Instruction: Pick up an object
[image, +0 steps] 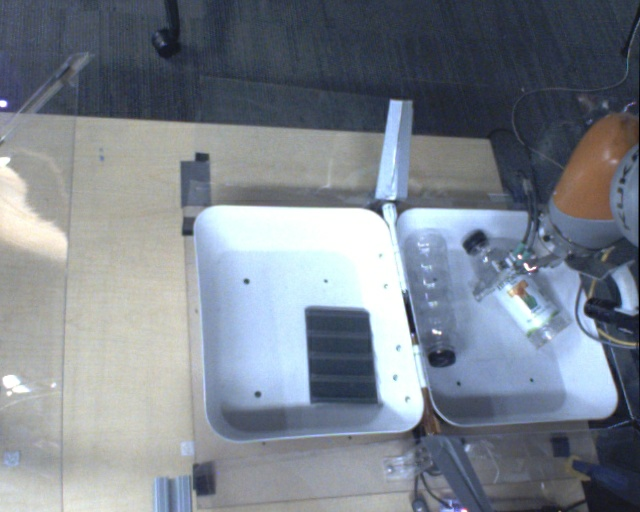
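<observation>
Two clear plastic bottles lie in the right bin (585, 395). One bottle (432, 295) runs along the bin's left wall, its black cap toward the front. The other bottle (535, 312) lies slanted mid-bin, black cap toward the back left, with a green and orange label. My gripper (523, 261) reaches in from the right and hangs right over this slanted bottle's upper half, hiding part of it. I cannot make out whether it touches the bottle. A black ribbed rectangular block (340, 353) lies flat in the left bin (230, 300).
The arm's orange band (590, 180) stands over the right bin's back right corner. A metal strut (394, 150) sticks up behind the joint between the bins. Cables and clamps sit along the bench's front edge.
</observation>
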